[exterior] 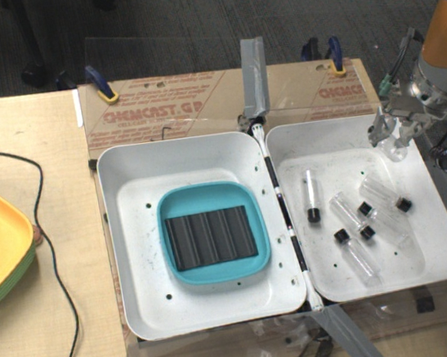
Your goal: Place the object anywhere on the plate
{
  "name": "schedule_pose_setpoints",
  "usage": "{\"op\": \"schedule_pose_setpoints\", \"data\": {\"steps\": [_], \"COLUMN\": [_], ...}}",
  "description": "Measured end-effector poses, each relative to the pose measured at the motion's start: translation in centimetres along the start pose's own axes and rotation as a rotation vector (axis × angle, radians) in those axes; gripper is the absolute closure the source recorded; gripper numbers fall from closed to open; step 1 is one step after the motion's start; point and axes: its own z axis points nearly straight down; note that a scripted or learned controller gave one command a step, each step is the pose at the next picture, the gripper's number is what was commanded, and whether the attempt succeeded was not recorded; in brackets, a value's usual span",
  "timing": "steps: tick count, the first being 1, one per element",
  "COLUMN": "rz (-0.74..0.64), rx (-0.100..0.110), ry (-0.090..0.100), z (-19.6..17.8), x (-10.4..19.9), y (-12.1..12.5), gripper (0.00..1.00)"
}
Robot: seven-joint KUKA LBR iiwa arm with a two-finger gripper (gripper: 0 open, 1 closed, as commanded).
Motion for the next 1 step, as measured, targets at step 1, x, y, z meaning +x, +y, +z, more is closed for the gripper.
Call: {"op": "schedule_pose_setpoints", "data": {"steps": [1], "rz": [0.000], "rx": [0.000], "ry": [0.000], "z": [-0.01], "x": [0.00], "y": [0.01], "gripper": [0.00]}}
